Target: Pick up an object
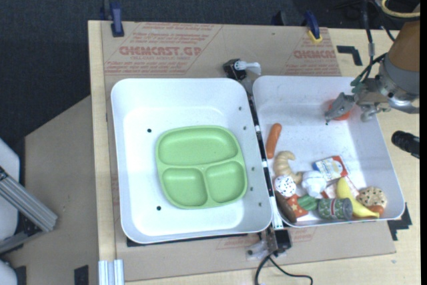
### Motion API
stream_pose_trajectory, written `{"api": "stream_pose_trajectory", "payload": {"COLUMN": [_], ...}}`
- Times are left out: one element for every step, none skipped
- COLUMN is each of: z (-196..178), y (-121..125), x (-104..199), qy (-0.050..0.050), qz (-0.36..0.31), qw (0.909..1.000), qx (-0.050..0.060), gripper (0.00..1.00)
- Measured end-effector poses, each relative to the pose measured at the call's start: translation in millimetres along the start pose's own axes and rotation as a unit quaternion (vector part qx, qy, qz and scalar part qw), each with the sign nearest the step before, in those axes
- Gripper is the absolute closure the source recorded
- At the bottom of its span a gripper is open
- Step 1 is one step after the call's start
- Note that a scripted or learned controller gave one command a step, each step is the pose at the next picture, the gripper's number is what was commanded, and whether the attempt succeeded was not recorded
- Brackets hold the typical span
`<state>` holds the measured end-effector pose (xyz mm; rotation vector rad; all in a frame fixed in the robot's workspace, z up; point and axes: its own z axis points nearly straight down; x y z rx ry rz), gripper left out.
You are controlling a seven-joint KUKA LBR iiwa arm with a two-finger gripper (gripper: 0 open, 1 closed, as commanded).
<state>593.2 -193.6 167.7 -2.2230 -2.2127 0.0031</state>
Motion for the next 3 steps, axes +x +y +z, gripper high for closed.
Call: {"api": "stream_pose_trajectory", "payload": {"z": [28.7,-88.4,17.6], "y": [70.8,74.6,72.2], "x": [4.2,-32.2,-9.2], "qy": [-0.002,-0.004,0.000], "qz": [-0.004,-0.001,-0.003], "qw": [1.0000,0.9999,1.0000], "qx": [-0.006,-0.009,0.001], "gripper": [0.00,0.00,0.00]}}
